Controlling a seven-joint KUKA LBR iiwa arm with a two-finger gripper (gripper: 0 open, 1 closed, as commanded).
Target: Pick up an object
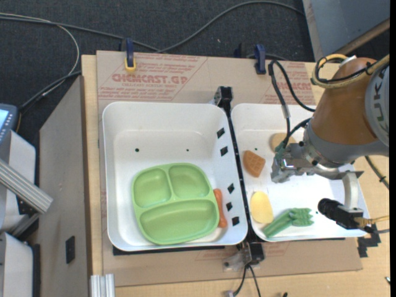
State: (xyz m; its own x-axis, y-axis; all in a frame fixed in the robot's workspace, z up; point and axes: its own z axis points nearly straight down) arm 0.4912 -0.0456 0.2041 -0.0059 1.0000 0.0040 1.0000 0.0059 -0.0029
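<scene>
On my feed I've got a lime green plastic divided tray (pixel 176 203), an orange carrot-shaped piece (pixel 219 207), a pale yellow oval (pixel 262 207), both shallow white bins (pixel 117 166).

The arm (pixel 349 113) reaches in from the right — 1 grey body with a broad orange band above the wrist, bent downward over the right side of the bench. Its metal gripper (pixel 281 166) sits low at the arm's left end — pointing down and slightly leftward.
</scene>
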